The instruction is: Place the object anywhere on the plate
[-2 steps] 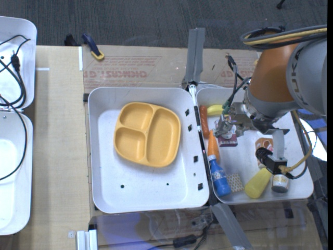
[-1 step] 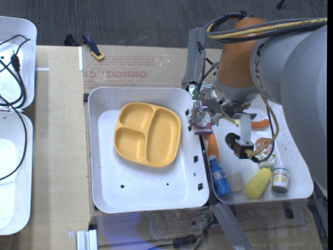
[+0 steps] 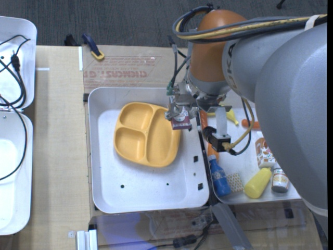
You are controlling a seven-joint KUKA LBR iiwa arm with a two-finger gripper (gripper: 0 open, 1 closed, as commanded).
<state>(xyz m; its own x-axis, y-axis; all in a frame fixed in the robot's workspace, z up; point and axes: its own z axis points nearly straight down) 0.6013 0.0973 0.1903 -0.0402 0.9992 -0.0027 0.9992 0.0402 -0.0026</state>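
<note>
A yellow plate [image 3: 144,134] with three compartments lies in the upper middle of the left white bin [image 3: 140,197]. My gripper [image 3: 179,117] hangs over the plate's right rim, close to the wall between the two bins. It is shut on a small maroon object [image 3: 181,123], which sticks out below the fingertips just above the rim. The grey arm and its orange band [image 3: 216,46] hide the bin's back right corner.
The right bin [image 3: 270,197] holds a blue bottle [image 3: 219,177], a yellow bottle [image 3: 257,183], a small jar [image 3: 280,181], a tan sponge [image 3: 235,180] and orange items. A cardboard sheet [image 3: 125,69] lies behind the left bin. White trays with black cables [image 3: 15,87] sit far left.
</note>
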